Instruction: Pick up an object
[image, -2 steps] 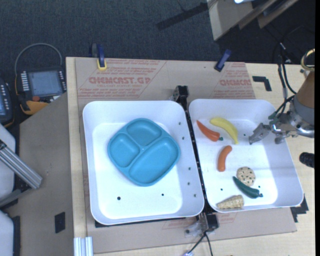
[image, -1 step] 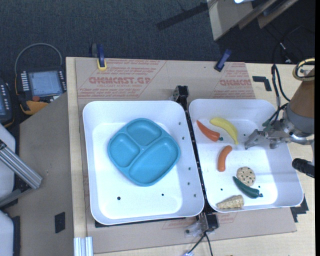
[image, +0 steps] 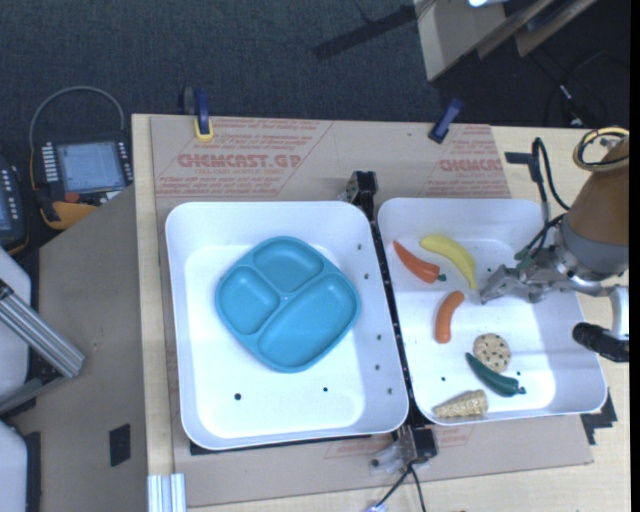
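In the right bin (image: 570, 395), toward its right wall, the gripper (image: 492, 290) is hovering, its grip impossible to judge. A curved yellow banana (image: 450, 257) is lying just left of it, beside a red-orange pepper (image: 417, 262).

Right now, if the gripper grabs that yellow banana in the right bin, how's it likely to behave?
The banana looks like smooth moulded plastic, so probably stiff, light and a little slippery. Its curved, rounded body may pivot or roll if pinched off-centre. It lies close beside the red-orange pepper, which could get nudged.
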